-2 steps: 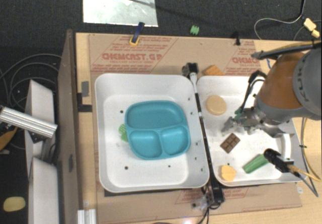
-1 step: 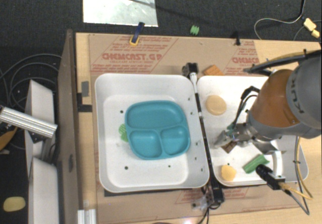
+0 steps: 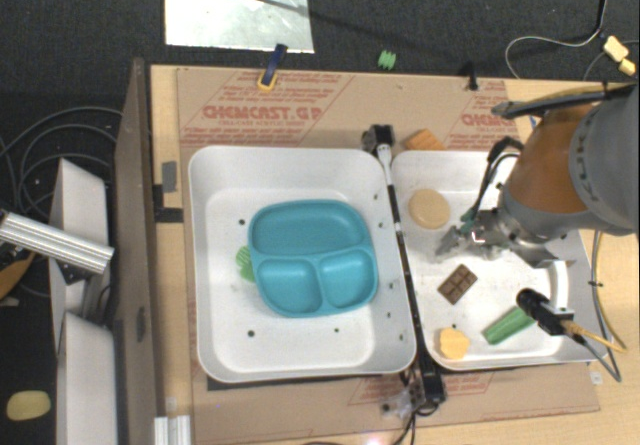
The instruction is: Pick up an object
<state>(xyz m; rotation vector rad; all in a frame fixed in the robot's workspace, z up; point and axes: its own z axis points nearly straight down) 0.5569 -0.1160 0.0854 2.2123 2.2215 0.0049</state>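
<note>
My gripper [image 3: 458, 241] hangs over the right bin [image 3: 570, 353], reaching in from the right. It sits between a round tan cookie [image 3: 430, 209] just up and left of it and a brown waffle-patterned square [image 3: 458, 283] just below it. Nothing shows held in it. A green cylinder [image 3: 506, 325] lies near the bin's front. A yellow-orange piece [image 3: 453, 343] rests at the front left corner.
The left bin [image 3: 220, 333] holds a blue divided plate [image 3: 312, 256] with a small green thing [image 3: 243, 259] peeking out at its left edge. An orange piece [image 3: 422, 141] lies on the bench behind the right bin. The divider between the bins runs just left of the cookie.
</note>
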